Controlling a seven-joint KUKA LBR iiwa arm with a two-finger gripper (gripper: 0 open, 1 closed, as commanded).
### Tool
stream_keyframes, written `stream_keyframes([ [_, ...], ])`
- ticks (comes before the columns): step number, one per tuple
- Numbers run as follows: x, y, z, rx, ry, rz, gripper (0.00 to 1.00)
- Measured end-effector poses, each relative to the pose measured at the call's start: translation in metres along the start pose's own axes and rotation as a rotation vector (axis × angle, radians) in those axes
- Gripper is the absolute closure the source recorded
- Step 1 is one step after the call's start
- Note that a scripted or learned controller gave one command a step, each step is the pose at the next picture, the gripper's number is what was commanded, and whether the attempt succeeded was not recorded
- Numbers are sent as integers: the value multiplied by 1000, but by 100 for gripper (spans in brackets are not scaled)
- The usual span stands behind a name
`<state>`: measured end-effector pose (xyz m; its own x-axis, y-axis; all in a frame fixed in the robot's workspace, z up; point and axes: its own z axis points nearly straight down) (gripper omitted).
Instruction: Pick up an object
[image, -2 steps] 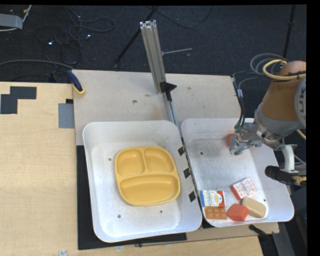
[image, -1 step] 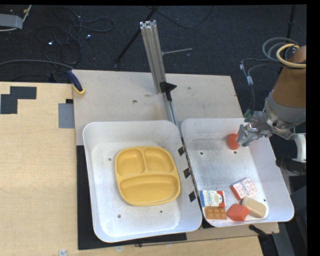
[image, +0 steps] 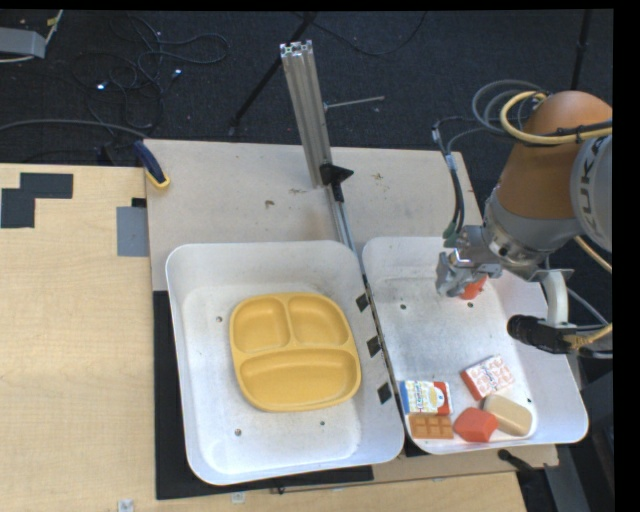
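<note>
My gripper (image: 463, 277) hangs over the upper part of the right bin (image: 430, 330), reaching in from the right. A small red-orange object (image: 473, 287) shows between its fingers, lifted off the bin floor, so the gripper is shut on it. At the bin's near corner lie a small carton (image: 427, 397), a brown waffle piece (image: 433, 427), a red chunk (image: 476, 425), a beige bread-like piece (image: 509, 414) and a red-and-white packet (image: 489, 376).
The left bin (image: 200, 400) holds a yellow divided plate (image: 295, 350). A metal post (image: 308, 110) rises behind the bins. Black clips (image: 372, 345) sit along the seam between the bins. A black fitting (image: 535, 332) juts from the arm at the right.
</note>
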<state>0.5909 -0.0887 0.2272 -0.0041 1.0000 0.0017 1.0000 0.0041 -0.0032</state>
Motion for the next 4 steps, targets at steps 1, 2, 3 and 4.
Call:
stream_keyframes([
  [1, 46, 6, 9, 1, 0, 0, 100],
  [2, 100, 16, 18, 0, 0, -1, 100],
  [3, 152, 23, 23, -1, 0, -1, 100],
  [4, 199, 41, 17, -2, 0, 0, 100],
])
